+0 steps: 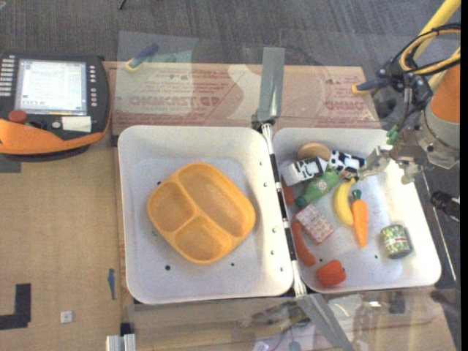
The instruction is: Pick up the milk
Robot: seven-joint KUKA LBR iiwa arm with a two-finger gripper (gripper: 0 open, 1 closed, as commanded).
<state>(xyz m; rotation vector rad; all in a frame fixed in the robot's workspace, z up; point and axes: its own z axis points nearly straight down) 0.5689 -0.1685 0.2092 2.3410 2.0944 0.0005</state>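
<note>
Hand [388, 161] above right bin [428, 265], near milk [322, 165]

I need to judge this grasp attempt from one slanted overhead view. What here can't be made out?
- Gripper: small and cluttered with cables in the camera view; open or shut is unclear.
- Milk: the black-and-white carton lies partly under the green bottle; its full outline is hidden.
- Arm: cut off by the right edge.
- Can: label too small to read.
</note>
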